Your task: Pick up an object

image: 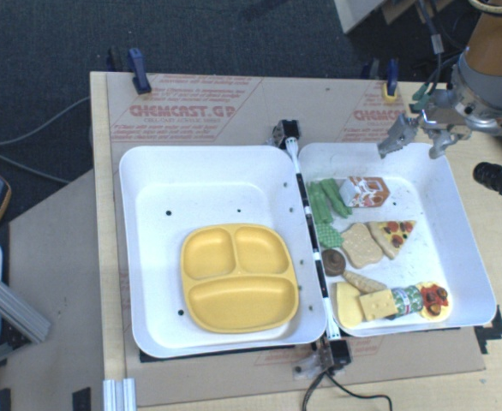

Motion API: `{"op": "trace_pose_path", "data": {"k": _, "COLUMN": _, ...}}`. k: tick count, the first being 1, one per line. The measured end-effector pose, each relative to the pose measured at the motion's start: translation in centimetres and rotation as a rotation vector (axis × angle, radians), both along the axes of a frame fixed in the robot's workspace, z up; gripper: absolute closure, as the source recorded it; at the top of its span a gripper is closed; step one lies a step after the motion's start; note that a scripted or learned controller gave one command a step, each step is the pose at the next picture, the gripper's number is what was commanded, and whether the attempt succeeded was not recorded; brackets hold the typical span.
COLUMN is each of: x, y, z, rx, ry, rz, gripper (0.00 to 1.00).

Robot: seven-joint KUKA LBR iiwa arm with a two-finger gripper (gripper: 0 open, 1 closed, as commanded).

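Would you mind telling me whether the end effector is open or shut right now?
Open. The end effector hangs over the right bin's far rim, its two fingers spread apart with nothing between them.

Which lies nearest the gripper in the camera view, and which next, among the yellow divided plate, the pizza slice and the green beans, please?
From the gripper:
1. Pizza slice, right bin, below the gripper.
2. Green beans, right bin's left side; close to call with the slice.
3. Yellow divided plate, left bin, clearly farthest.
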State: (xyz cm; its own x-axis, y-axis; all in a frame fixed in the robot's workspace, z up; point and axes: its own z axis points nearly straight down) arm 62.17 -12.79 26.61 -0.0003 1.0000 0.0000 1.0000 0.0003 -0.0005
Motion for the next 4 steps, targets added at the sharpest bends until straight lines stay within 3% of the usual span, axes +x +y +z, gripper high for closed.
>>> {"op": "trace_pose_path", "data": {"k": 1, "x": -1.8, "y": 1.6, "z": -10.6, "rx": 0.003, "ry": 0.010, "rz": -0.001, "gripper": 0.00}}
{"op": "trace_pose_path", "data": {"k": 2, "x": -5.9, "y": 1.7, "z": -18.1, "rx": -0.003, "ry": -0.006, "rz": -0.001, "gripper": 0.00}}
{"op": "trace_pose_path", "data": {"k": 3, "x": -5.5, "y": 1.4, "z": -16.5, "rx": -0.011, "ry": -0.019, "rz": -0.002, "gripper": 1.00}}
{"op": "trace_pose_path", "data": {"k": 4, "x": -5.5, "y": 1.4, "z": -16.6, "rx": -0.010, "ry": -0.017, "rz": -0.002, "gripper": 0.00}}
